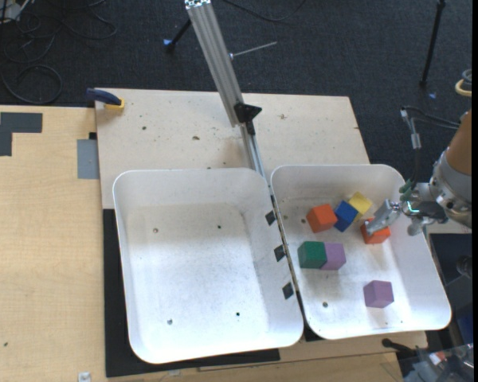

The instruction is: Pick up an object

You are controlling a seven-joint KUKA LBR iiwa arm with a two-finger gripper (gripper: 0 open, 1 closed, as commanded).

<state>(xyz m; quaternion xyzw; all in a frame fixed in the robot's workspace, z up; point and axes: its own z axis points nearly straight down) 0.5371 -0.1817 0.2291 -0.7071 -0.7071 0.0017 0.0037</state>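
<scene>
The right bin (418, 249) holds several coloured blocks. An orange block (321, 217), a blue block (346, 215) and a yellow block (360, 204) cluster near its middle. A green block (311, 254) touches a purple block (334, 256) below them. Another purple block (378, 294) lies alone toward the front. A small red block (375, 233) sits right at the tip of my gripper (382, 220), which reaches in over the bin's right side. Whether the red block rests on the floor or hangs from the gripper is unclear.
The left bin (143, 205) stands beside the right one, with a divider with black clips (277, 245) between them. A slanted metal post (219, 62) rises behind the bins. A blue-and-yellow clamp (105, 98) lies at the bench's far left corner.
</scene>
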